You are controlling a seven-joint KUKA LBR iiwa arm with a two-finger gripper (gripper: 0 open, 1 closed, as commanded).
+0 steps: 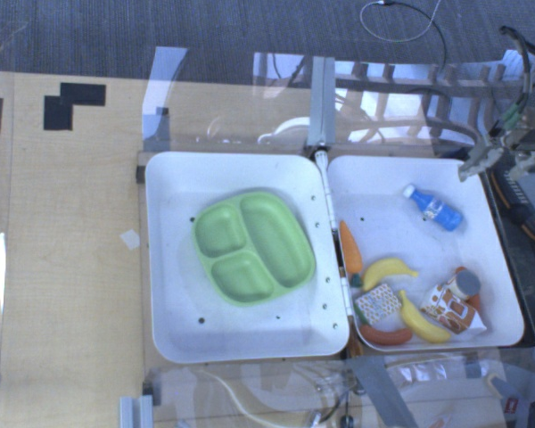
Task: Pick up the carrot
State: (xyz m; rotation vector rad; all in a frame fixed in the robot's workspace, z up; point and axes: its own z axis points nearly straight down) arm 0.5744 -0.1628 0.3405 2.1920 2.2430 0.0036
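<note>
We see the carrot (349, 249) lying against the left wall of the right bin (495, 239), just above the bananas (410, 297). A blue bottle (434, 209) lies well apart from the carrot. We cannot tell how the jaws stand.

Light wood counter (62, 266) with black block markings (71, 103) near its far left. Beyond it, grey-blue carpeted floor (205, 12); a thin white cable (410, 16) loops across it. Clear panels at the counter edge throw pale reflections. Metal frame rails (401, 83) far right.
</note>
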